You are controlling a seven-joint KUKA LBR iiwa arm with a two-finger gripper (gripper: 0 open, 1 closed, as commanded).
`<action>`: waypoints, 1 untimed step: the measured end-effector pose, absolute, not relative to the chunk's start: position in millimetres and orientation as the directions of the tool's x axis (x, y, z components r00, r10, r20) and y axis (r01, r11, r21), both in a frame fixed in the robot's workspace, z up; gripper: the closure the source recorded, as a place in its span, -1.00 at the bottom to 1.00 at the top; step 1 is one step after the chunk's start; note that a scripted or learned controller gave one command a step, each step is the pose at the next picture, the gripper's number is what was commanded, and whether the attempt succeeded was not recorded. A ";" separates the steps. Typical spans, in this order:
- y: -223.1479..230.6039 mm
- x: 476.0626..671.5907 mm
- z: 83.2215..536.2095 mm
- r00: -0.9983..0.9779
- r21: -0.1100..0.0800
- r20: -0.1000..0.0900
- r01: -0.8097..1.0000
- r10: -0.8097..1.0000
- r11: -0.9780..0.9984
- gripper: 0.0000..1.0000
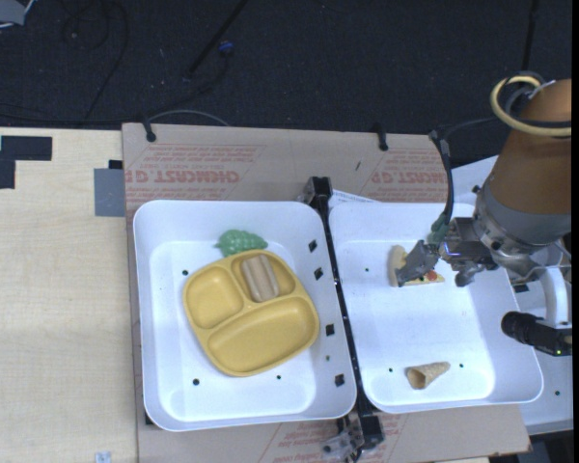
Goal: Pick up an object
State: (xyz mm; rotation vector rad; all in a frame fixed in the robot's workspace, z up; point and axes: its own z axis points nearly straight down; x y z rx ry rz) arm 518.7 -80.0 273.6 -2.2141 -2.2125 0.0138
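My gripper (440,266) hangs low in the right bin (482,355), near its upper middle, and stands open. A small tan piece (398,261) lies just left of the left finger (415,258). A little red and yellow piece (428,279) peeks out right under that finger. I cannot tell whether the finger touches either piece. Near the bin's front edge lies a tan cone (427,374), well apart from the gripper.
The left bin (164,374) holds a yellow divided plate (212,302) with a brown sausage (261,277) in one compartment. A green leafy piece (239,242) rests at the plate's far edge. A black divider (333,297) separates the bins. The arm's bulk (531,181) looms at right.
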 end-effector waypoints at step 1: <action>-80.2 520.3 278.8 -0.001 -0.004 0.001 1.000 1.000 0.001 -1.00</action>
